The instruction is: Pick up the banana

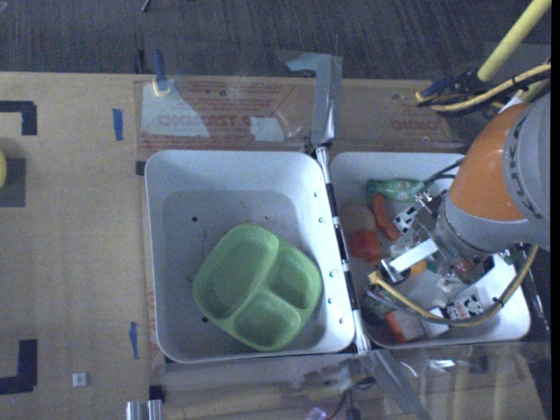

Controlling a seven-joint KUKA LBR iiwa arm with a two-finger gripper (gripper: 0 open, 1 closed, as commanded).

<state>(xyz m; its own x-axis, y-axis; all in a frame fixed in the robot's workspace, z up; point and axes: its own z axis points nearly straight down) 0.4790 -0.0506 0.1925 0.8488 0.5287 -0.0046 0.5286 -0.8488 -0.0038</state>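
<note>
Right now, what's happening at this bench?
The grey and orange arm reaches in over the right bin, its end effector low among a clutter of small toy items. No banana can be made out there. The left bin holds a green divided plate, untouched.

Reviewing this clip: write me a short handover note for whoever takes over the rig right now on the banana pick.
Gripper: low inside the right bin, among the cluttered items; grip state unreadable.
Banana: I cannot single it out; the arm covers much of that bin.
Left bin: holds a green divided plate.
Done: the reach into the right bin.
Left: confirm a grasp, then lift the banana.
</note>
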